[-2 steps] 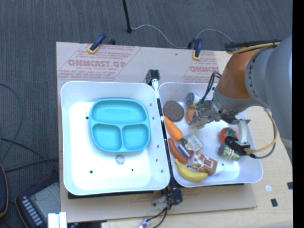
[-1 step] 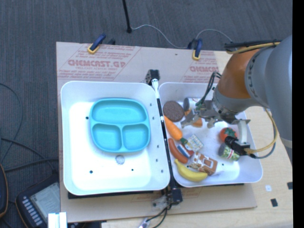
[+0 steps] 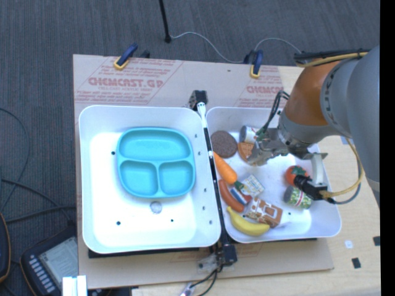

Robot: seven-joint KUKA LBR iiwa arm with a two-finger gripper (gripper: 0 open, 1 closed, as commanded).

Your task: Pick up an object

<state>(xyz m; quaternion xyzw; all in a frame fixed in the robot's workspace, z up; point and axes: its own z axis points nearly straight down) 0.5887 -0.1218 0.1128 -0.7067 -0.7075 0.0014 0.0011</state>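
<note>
My claw is down in the right bin, top middle, right by an orange-brown item and a small can. Can't tell how wide it's open or whether anything's caught in it; my wrist blocks the view. Step looks like the reach/grasp stage, nothing lifted clear yet. Other candidates: brown cookie, carrot, banana, green can, tomato. Left bin has a blue divided plate. Next: close on the nearest item, lift straight up, check it's caught.
</note>
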